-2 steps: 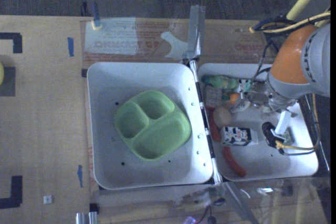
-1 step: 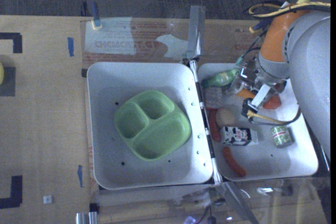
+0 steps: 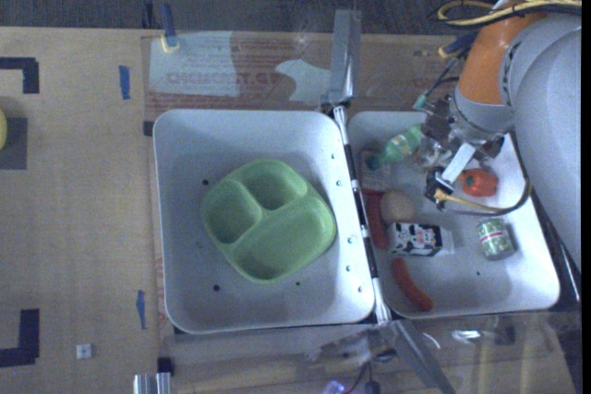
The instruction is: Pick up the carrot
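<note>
Your gripper (image 3: 441, 163) hangs over the far half of the right bin (image 3: 531, 291), close above a green bottle (image 3: 403, 143) and just beside a round orange-red fruit (image 3: 478, 183). You cannot tell from this slant whether it is apart or together, and nothing shows in its grasp.

The carrot (image 3: 412, 283), which I take to be the long orange-red piece, lies near the bin's near edge, towards the near-left corner. From the gripper it sits towards the view's bottom and a little left, well apart. Its long axis runs on a diagonal, from the left wall towards the near edge, so you will likely need to turn the wrist to close across it.

A black-and-white carton (image 3: 416, 238) lies between gripper and carrot, just beside the carrot's far end. A pale lump (image 3: 397, 204) and a darker red stick (image 3: 374, 221) along the left wall crowd that side. The stick could be mistaken for the carrot. On the carrot's right the bin floor is open as far as a small can (image 3: 496, 238).
</note>
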